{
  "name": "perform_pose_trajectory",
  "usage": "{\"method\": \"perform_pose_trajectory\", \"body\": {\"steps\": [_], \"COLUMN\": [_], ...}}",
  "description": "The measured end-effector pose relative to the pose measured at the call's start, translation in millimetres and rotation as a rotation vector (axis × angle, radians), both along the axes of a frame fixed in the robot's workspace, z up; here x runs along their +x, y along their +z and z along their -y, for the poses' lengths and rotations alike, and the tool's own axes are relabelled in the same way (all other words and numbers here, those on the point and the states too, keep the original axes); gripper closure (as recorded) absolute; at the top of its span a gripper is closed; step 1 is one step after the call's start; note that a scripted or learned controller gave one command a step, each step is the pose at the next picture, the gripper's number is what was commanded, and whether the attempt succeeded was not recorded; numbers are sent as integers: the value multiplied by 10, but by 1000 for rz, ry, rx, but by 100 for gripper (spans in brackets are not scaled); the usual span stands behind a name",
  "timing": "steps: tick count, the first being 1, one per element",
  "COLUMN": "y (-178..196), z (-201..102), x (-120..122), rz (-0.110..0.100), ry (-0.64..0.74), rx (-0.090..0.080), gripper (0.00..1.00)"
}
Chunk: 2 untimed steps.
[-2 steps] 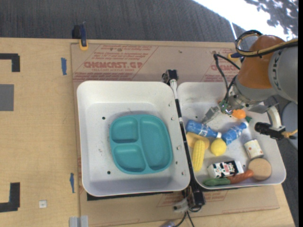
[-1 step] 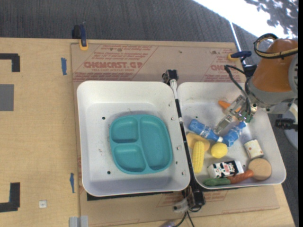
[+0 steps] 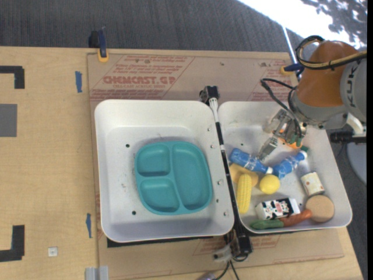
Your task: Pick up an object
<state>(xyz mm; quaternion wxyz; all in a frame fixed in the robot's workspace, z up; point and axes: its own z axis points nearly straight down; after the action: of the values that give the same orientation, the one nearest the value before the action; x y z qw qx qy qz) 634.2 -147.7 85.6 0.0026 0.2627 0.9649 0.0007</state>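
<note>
Wooden table [image 3: 46,174], two bins. Tool [image 3: 273,139] spread, unladen, over right bin [image 3: 344,206]; best descend squarely astride blue bottle [image 3: 247,160].

teal tray [image 3: 173,177], yellow corn [image 3: 243,192], white bins [image 3: 111,156]

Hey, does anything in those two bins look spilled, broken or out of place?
Nothing stands out. The teal divided plate lies flat in the left bin. The toy corn cob, lemon, blue bottles and carrot are jumbled but all inside the right bin.
</note>
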Motion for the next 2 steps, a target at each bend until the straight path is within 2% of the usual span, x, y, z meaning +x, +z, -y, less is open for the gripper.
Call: {"method": "perform_pose_trajectory", "body": {"steps": [1,2], "y": [2,122], "z": [395,388], "x": [-522,-497], "rz": [-2,6], "ry": [290,289], "rx": [-2,-2], "gripper": [0,100]}}
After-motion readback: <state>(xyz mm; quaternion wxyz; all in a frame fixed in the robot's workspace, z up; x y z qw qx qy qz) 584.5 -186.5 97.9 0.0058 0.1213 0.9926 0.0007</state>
